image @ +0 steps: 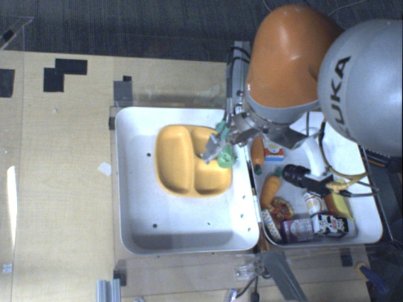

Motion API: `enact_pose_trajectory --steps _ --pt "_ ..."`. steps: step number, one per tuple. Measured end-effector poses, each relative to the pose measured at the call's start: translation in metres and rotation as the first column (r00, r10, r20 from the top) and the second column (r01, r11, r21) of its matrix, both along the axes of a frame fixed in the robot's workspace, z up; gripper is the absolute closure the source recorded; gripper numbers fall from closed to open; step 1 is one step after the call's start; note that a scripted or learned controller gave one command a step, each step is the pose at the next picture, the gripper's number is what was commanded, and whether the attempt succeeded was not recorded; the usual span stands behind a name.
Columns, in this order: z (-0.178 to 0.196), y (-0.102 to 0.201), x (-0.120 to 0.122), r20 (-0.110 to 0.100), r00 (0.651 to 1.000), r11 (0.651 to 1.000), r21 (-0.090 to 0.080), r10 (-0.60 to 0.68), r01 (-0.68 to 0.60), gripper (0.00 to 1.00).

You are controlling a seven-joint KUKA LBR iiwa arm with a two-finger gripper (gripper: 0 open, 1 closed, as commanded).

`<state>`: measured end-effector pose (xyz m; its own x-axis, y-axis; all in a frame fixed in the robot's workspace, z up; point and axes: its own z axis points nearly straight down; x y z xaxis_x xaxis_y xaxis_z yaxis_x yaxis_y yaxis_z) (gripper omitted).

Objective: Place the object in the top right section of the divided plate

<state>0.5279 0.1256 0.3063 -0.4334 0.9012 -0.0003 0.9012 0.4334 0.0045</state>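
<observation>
A yellow divided plate lies in the left white bin. My gripper hangs over the plate's upper right section, near its right rim. A small green object sits at the fingertips, right by that rim; whether it is held between them I cannot make out. The arm's orange band and grey wrist cover the area above and to the right.
The right bin holds several items: an orange carrot-like piece, an orange bottle shape, a dark packet, a yellow banana-like item and a small jar. Bare white floor surrounds the plate in the left bin.
</observation>
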Motion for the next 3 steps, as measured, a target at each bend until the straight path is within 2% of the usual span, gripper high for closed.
enact_pose_trajectory --steps 1,2,3 --pt "0.012 0.000 0.002 0.006 1.000 1.000 0.002 0.003 -0.003 1.00" --pt "-0.015 -0.038 0.013 0.001 0.982 0.982 -0.001 0.186 -0.186 1.00" --pt "-0.070 -0.088 0.055 0.000 0.983 0.983 -0.002 0.182 -0.182 1.00"
